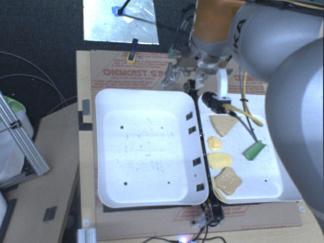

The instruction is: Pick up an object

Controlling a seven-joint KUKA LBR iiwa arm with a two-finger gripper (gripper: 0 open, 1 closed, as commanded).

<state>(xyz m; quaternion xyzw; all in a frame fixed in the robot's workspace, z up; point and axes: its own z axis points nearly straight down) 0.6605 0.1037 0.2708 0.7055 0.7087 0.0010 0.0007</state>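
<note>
A: Bins on the worktop (61,135)?
B: Counted two, side by side: left bin (144,146), right bin (263,184).

A: Contents of the right bin?
B: Counted six pieces. One tan wedge (223,124) near the far end. One small yellow lump (214,143) just below it. One pale yellow oval (219,160) next. One tan cracker-like square (228,180) nearest the front. One green-headed tool with a dark handle (252,146) lying slantwise. One black-headed utensil with a yellow handle (230,108) at the far end.

A: Arm?
B: One, grey with orange band (215,14), reaching in from the right.

A: Tool (196,80)?
B: Seen over the far rim between the bins. Open or closed: could not tell. Nothing seen clamped.
</note>
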